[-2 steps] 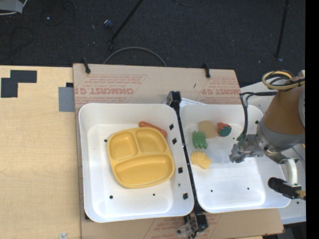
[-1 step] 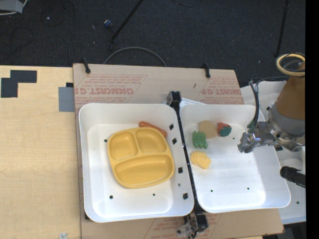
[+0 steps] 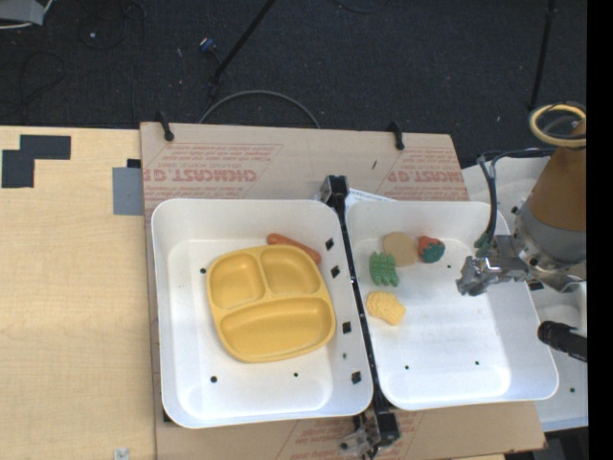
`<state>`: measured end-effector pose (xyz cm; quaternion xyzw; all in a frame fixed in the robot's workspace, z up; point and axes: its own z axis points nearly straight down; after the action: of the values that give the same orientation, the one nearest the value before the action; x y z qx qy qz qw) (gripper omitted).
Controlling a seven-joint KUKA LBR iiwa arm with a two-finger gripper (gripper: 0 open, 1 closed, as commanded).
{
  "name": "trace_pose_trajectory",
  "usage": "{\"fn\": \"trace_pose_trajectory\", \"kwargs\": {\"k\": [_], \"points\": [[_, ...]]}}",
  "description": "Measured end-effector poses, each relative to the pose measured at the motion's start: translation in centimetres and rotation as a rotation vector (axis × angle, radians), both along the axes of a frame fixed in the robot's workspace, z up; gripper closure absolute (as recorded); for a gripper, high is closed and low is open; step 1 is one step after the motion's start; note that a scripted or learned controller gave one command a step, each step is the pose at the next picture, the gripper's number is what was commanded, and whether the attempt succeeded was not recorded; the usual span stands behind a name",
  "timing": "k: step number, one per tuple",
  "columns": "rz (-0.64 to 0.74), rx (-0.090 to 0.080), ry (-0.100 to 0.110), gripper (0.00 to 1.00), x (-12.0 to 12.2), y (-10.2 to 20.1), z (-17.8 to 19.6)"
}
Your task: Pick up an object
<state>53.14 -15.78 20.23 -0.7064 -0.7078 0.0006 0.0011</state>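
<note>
End effector [image 3: 476,278] sits low over the right bin [image 3: 460,372], close to that bin's right wall, about mid-height of the bin in the camera view. Arm enters from the right; orange band and grey wrist are above and right of it. The metal parts there are small and blurred, so I cannot tell whether it is released or clenched. Nothing is seen lodged in it.

Nearest candidate object: a small red and teal toy [image 3: 430,248], lying on the bin floor to the left of the end effector and slightly farther back, apart from it. Touching that toy on its left is a tan round piece [image 3: 401,248], possibly a biscuit or bread shape. Just in front of the tan piece, a green knobbly toy [image 3: 384,270] lies near the divider [image 3: 348,276] between the bins. In front of that, close beside it, a yellow corn-like toy [image 3: 386,307]. All four items are grouped in the left half of the right bin, well apart from the end effector except the red and teal one, which is merely near.

Left bin [image 3: 182,353] holds a yellow sectioned plate [image 3: 271,303] with three compartments, two small at the back and one large at the front. An orange-red piece [image 3: 292,245] shows behind the plate's back rim, partly hidden by it.

Both bins rest on a cardboard sheet [image 3: 220,166] with red print, laid on the table [image 3: 67,305].
</note>
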Motion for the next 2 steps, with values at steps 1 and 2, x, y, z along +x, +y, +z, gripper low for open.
{"fn": "trace_pose_trajectory", "kwargs": {"k": [1,2], "points": [[0.003,0.002,-0.001,1.00,2.3,5.2,1.1],[0.003,0.002,-0.001,1.00,4.8,10.3,0.7]]}}
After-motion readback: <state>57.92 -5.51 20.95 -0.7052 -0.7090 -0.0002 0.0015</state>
